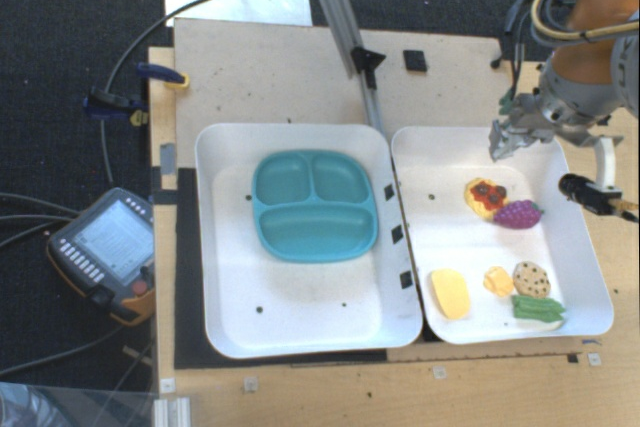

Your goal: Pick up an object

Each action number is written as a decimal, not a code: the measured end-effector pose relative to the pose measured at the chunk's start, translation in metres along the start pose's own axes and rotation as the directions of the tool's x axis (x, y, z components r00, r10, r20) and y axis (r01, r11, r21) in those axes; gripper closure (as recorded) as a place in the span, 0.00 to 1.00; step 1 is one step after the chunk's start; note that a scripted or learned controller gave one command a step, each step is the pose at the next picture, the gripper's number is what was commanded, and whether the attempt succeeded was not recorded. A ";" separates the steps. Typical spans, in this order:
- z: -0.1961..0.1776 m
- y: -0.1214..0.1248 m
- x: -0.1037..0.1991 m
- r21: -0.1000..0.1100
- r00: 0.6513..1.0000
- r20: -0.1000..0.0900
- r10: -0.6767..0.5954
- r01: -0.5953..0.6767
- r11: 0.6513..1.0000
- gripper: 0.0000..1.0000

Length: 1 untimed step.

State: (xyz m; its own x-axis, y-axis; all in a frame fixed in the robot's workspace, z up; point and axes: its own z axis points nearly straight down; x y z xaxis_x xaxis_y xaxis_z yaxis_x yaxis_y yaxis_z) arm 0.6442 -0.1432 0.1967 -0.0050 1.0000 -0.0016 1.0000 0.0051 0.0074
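Several toy foods lie in the right bin (440, 155): a pizza slice (485, 196), purple grapes (518, 213), a yellow piece (450, 294), a small orange piece (497, 280), a speckled cookie (531, 279) and a green pod (538, 309). My gripper (503, 141) hangs above the bin's far right corner, up and right of the pizza slice, with nothing seen between its fingers.
A teal divided plate (314, 205) lies in the left bin (225, 295). A grey pole (335, 5) slants down to the divide between the bins. A teach pendant (105, 253) rests left of the bench, with cables around it.
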 end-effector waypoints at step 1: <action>-0.027 0.002 0.000 0.002 1.000 -0.001 -0.001 0.001 1.000 1.00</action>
State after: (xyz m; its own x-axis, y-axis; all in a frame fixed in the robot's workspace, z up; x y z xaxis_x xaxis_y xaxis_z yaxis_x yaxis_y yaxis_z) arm 0.6456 -0.1433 0.2233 -0.0057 1.0000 -0.0007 1.0000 0.0057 0.0054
